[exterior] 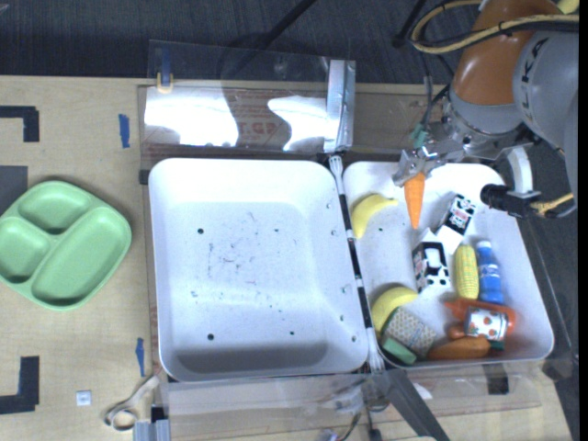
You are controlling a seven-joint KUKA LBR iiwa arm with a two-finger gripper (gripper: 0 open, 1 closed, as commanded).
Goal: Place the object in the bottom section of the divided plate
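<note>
A pale wooden bench (73, 108) spans the frame. Two shallow white bins sit on it side by side: the left bin (248, 255) at centre, the right bin (537, 320) at lower right. A green divided plate (62, 243) rests at far left, well apart from the bins.

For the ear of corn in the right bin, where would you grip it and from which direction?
Grip the ear of corn across its middle, coming straight down from above. It lies flat, long axis running up and down the view, so the fingers should close across its narrow width. The blue bottle lies close on its right and the black-and-white cow toy on its left, so gaps look tight.
</note>
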